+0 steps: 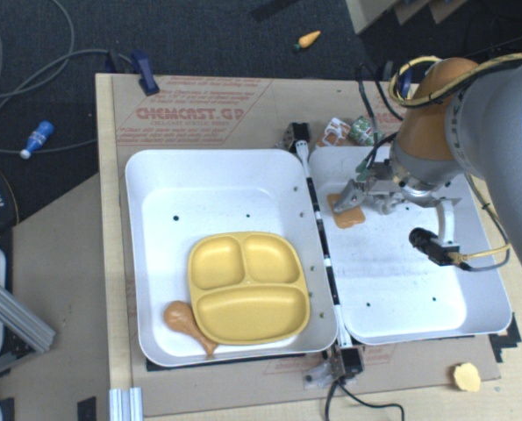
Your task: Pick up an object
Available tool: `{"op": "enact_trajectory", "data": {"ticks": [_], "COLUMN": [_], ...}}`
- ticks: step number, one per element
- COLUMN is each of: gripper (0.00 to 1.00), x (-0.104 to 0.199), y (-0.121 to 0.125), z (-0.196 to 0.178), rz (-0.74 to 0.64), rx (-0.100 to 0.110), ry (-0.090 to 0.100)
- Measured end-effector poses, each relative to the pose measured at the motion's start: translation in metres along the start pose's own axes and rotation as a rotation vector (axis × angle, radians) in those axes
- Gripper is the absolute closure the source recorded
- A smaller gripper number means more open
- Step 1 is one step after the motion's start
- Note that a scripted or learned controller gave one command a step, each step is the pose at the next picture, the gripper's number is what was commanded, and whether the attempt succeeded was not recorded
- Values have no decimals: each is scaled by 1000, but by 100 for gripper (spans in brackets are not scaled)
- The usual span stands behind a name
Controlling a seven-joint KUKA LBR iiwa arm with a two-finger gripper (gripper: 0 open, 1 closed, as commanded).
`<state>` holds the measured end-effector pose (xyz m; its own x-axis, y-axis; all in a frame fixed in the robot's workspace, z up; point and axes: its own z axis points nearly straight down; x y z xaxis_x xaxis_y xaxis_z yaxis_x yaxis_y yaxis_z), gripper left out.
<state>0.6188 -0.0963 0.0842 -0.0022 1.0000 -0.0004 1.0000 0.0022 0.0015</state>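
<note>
Your two-finger gripper (353, 198) sits low in the right white bin (401, 314), near its upper left corner, right at a small flat orange-brown piece (348, 217) that lies on the bin floor close to the divider between the bins. The gripper's dark metal tips are touching or just over the piece's upper edge; the view does not let you tell which. Whether the jaws are wide or narrow, you cannot tell from this angle either, and nothing shows the piece between them.

Behind the gripper, your grey arm with its orange band (432, 121) comes in from the right, yellow and black cables looped over the wrist. A black connector on a cable (432, 246) hangs just below the wrist, over the right bin.

In the left white bin (155, 191), a yellow three-compartment plastic plate (246, 285) lies toward the lower middle. An orange drumstick-shaped toy (189, 322) rests touching the plate's lower left edge.

Outside the bins: crumpled wrappers (348, 132) on the cardboard just above the right bin, a small yellow lump (467, 376) on the bench at lower right, a blue bottle (38, 138) on the dark floor at left, a small orange object (309, 39) on the floor at top.
</note>
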Motion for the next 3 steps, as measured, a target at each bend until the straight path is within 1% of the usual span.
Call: {"op": "enact_trajectory", "data": {"ticks": [1, 2, 3], "gripper": [0, 0, 0], "x": [-7, -2, 1], "y": [48, 8, 15], "z": [-1, -1, -1], "rz": [-1, 4, 2], "rx": [-4, 5, 0], "ry": [-1, 2, 0]}}
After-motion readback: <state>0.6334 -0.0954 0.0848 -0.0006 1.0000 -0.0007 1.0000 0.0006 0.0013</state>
